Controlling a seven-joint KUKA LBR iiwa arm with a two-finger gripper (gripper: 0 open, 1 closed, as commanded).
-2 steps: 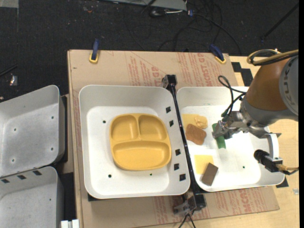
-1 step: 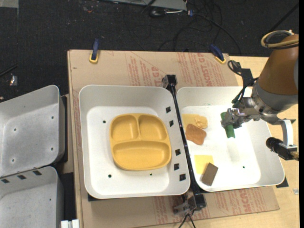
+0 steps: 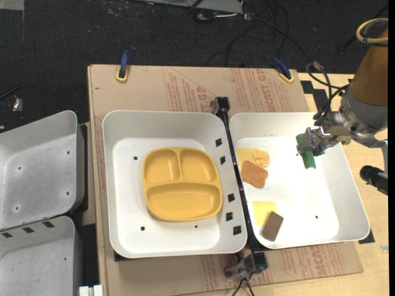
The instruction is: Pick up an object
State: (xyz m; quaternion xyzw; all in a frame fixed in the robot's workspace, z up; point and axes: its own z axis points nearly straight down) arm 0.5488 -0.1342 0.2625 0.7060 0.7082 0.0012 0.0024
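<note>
Claw (image 3: 308, 148) above the right bin (image 3: 345, 184); whether its green-tipped fingers are spread cannot be told, and nothing is seen between them. Unlifted, to its left: brown piece (image 3: 253, 174), pale slice (image 3: 260, 158); farther, dark block (image 3: 272, 225), yellow tray (image 3: 182, 184). Picking remains.

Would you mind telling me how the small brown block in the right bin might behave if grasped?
The brown block looks rigid and flat-sided, so it probably won't roll. It leans on the yellow slab, so it may tip or slide when nudged.
</note>
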